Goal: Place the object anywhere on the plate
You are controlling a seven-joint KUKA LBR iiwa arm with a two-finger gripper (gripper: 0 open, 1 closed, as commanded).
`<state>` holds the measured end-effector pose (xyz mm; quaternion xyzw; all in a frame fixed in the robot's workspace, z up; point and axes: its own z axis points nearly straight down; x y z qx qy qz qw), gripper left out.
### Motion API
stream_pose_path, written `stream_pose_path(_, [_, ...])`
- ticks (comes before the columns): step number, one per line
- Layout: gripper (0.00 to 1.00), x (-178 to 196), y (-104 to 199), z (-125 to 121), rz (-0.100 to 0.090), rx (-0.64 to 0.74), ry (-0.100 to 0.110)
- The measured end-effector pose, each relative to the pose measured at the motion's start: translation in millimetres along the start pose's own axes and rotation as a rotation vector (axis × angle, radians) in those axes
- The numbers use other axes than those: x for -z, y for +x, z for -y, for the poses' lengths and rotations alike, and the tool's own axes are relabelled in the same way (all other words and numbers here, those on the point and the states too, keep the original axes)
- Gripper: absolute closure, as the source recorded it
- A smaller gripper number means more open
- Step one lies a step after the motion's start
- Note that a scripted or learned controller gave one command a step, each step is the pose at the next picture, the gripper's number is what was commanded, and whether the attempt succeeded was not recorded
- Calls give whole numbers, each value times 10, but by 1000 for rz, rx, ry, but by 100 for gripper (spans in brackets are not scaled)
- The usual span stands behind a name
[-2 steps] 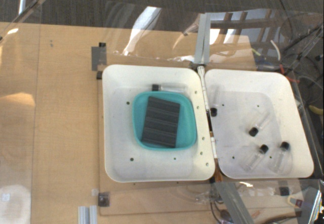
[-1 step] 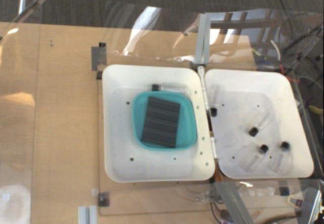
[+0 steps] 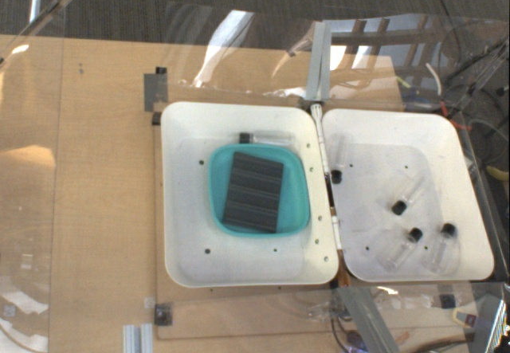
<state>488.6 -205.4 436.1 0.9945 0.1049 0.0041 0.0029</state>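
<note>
the dark ridged block (image 3: 253,192) is lying flat on the teal plate (image 3: 299,200) in the left bin (image 3: 179,184).

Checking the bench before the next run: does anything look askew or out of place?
Little stands out. The dark ribbed block lies on the teal plate in the left bin, slightly tilted. Clear vials with black caps lie scattered in the right bin.

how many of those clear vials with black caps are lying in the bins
5, counting by caps: one behind the plate in the left bin; four in the right bin, at.
</note>
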Motion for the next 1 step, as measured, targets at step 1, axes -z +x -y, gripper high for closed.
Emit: stream_pose_path(1, [0,0,0,0,0,0,0])
